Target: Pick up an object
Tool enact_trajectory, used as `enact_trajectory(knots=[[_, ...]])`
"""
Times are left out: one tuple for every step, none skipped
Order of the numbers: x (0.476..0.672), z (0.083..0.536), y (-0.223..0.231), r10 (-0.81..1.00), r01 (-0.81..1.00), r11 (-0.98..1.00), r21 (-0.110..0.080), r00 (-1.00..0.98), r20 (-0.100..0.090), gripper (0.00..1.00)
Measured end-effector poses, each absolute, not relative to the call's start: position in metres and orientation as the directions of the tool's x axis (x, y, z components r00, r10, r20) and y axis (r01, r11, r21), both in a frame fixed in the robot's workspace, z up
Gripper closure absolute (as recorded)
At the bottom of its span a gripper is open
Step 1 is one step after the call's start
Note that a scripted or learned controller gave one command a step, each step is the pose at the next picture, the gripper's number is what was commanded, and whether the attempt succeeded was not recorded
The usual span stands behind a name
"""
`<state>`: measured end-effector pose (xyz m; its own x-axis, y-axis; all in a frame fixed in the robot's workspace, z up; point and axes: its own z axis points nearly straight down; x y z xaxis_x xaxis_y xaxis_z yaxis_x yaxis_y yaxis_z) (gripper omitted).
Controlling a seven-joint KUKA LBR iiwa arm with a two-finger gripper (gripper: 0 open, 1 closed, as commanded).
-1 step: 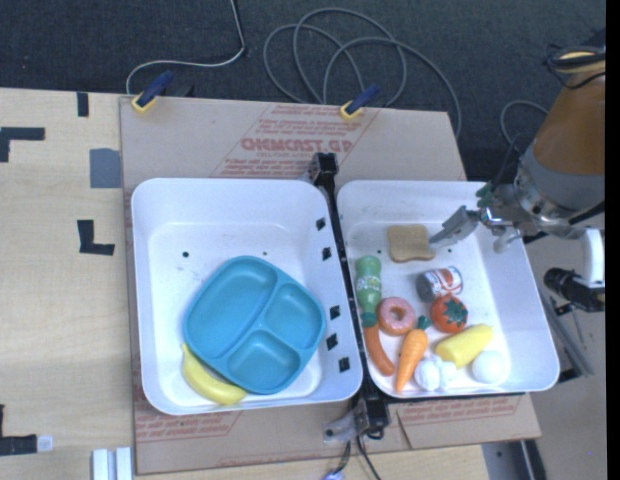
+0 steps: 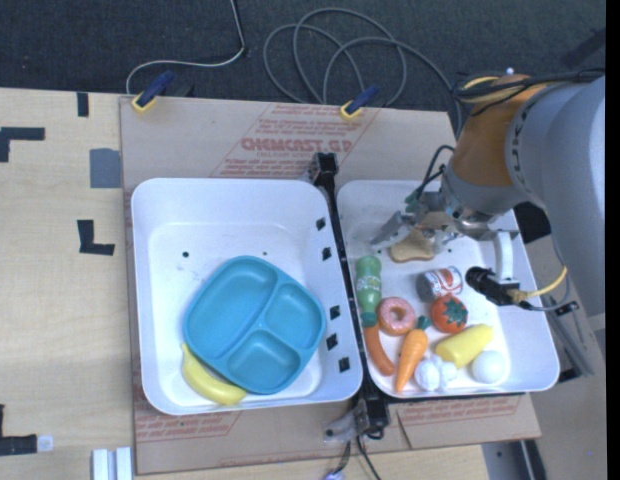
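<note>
Here we find the gripper [image 2: 418,226] low in the far part of the right bin [image 2: 535,363], seemingly working at a tan piece [image 2: 412,249] just under it, though we cannot tell its grasp state. The right bin's near half is crowded with a doughnut [image 2: 396,315], tomato [image 2: 449,313], carrot [image 2: 411,354], green bottle [image 2: 368,283] and egg [image 2: 488,366], which likely explains going for the isolated piece. The left bin [image 2: 150,218] carries a blue divided plate [image 2: 254,323] lying over a banana [image 2: 210,382].
</note>
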<state>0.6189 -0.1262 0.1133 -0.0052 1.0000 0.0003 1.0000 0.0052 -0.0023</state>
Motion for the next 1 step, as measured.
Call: enact_trajectory(knots=[[0.5360,0.0840,-0.1033,1.000,1.000,0.001,0.002,-0.001,-0.002,0.00]])
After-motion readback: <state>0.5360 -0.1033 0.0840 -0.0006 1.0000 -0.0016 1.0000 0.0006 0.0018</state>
